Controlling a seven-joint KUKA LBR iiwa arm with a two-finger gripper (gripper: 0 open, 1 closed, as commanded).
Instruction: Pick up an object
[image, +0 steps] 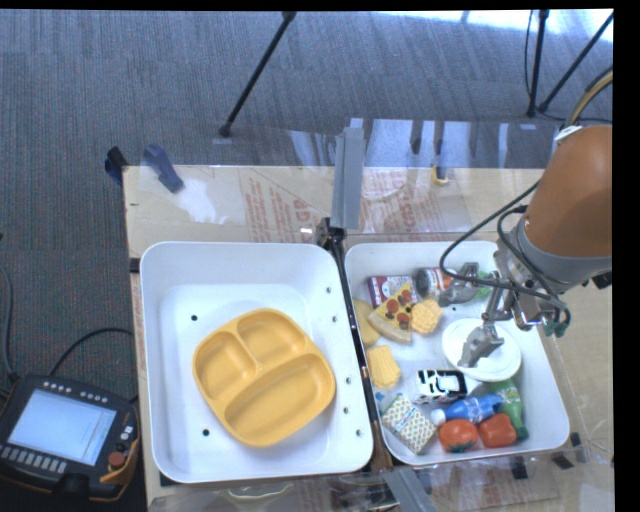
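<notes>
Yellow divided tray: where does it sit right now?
The yellow divided tray lies in the left bin, filling its middle, apart from the toy food heaped in the right bin.

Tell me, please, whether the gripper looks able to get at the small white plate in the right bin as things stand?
Probably yes: the gripper hangs right over the white plate, with nothing lying on it.

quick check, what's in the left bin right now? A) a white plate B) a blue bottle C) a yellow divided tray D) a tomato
C: the yellow divided tray lies alone in the left bin; the white plate, blue bottle and tomato are all in the right bin, where the gripper is over the plate.
</notes>
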